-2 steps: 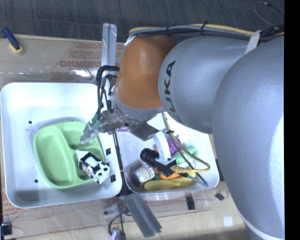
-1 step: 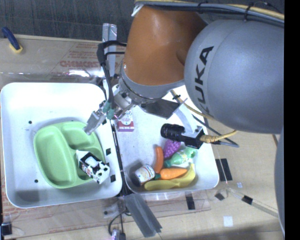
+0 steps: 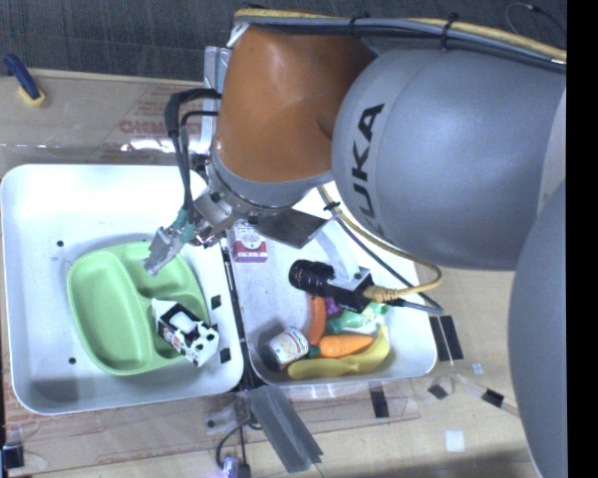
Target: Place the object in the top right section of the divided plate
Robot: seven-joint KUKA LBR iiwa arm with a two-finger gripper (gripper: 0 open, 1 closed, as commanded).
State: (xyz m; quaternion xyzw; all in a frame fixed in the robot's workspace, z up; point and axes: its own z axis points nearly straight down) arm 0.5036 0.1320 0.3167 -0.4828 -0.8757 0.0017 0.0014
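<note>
Counter (image 3: pixel 90 108) carried two white bins; green divided plate (image 3: pixel 130 307) in left bin (image 3: pixel 30 267). Fingers (image 3: pixel 167 247) hung over plate's top right section, state unclear. Black-white object (image 3: pixel 187 333) lay in lower right section, so placement looked undone

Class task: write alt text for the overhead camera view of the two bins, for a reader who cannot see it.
A grey and orange robot arm reaches in from the right, its gripper over the upper right part of a green divided plate in the left white bin. A black-and-white toy cow lies in the plate's lower right section; the right bin holds toy food, including a banana and carrot.
</note>
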